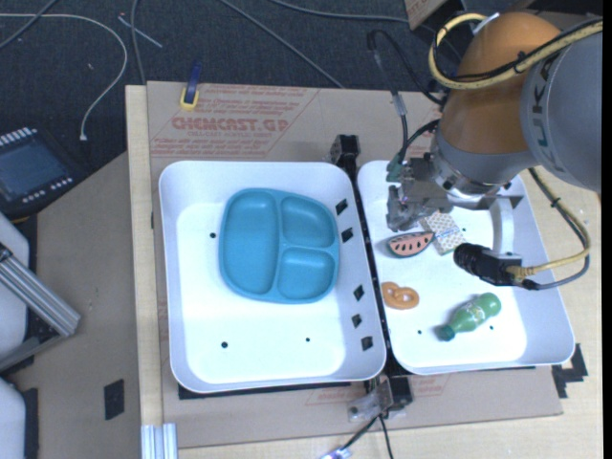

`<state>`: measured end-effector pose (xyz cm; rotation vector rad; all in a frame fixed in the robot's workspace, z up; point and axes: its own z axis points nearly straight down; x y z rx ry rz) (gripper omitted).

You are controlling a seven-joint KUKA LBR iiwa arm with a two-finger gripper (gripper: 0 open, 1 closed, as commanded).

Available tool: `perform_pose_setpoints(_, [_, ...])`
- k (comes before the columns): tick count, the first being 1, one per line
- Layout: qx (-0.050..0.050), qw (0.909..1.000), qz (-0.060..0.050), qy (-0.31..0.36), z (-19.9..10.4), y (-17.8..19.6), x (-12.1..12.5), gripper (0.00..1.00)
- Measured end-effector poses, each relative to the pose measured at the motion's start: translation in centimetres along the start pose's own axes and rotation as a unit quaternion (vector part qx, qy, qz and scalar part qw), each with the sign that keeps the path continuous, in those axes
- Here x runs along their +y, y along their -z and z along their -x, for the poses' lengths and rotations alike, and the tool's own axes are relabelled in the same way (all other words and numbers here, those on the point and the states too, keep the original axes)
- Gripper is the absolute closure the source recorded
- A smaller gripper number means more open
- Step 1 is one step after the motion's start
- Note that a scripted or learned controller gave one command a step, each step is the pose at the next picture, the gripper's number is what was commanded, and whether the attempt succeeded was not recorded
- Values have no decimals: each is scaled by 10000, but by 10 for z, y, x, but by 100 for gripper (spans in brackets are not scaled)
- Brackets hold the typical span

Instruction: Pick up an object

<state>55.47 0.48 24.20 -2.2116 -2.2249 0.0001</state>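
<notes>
The claw [409, 210] hangs just above the watermelon slice [409, 246], which lies crosswise below it; its grip I cannot tell.

Single fixed camera above bench [143, 256], angled down over both bins [182, 285].

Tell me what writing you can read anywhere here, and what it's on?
"CHEMCAST GP": red print on the brown sheet behind the bins, repeated in slanting rows; the other rows are too faint to read.
Part of a letter or two on the grey arm: cut off, unreadable.
Dark screen at far left: nothing legible.
</notes>
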Motion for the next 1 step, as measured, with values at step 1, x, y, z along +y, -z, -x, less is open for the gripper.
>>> perform_pose_setpoints(1, [-3, 10000, 23, 3, -54, -2, 13, 100])
